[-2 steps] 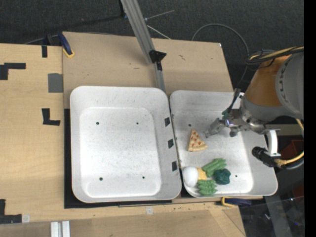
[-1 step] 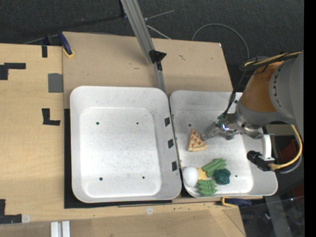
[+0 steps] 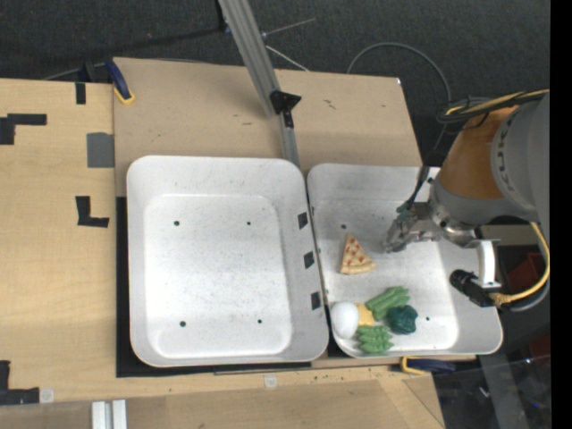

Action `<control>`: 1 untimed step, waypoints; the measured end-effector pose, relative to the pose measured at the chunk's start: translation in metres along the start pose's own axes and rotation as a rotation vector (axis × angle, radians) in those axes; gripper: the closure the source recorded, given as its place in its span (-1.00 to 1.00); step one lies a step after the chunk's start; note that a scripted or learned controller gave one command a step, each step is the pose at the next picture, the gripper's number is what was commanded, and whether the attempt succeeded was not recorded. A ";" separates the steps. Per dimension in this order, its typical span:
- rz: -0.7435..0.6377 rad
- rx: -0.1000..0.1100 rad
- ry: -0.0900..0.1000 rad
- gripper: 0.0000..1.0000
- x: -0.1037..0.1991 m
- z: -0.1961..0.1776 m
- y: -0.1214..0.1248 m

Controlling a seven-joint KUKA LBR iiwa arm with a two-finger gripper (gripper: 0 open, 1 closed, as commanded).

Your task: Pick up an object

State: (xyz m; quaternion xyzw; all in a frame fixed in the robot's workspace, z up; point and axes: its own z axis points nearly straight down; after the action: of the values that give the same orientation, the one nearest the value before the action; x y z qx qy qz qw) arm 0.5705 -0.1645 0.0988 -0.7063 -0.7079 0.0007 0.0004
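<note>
Right bin (image 3: 357, 186) with pizza slice (image 3: 356, 256), white egg (image 3: 344, 318), green toys (image 3: 391, 312), tool (image 3: 399, 236) grip state unclear

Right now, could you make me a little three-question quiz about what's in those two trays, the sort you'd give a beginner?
1. True or false: the pizza slice toy lies in the left bin.
2. Which thing is nearest the pincer?
A. white egg
B. pizza slice toy
C. dark green toy
3. Fill in: the egg and the green toys sit bunched at the right bin's ____ edge, the one nearest the camera.

Key
1. False; it lies in the right bin.
2. B
3. Front
</note>
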 end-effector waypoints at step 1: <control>0.000 -0.006 -0.001 1.00 0.006 -0.061 0.004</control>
State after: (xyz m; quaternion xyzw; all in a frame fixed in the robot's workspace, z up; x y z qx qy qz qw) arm 0.5749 -0.1581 0.1598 -0.7063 -0.7079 -0.0012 -0.0019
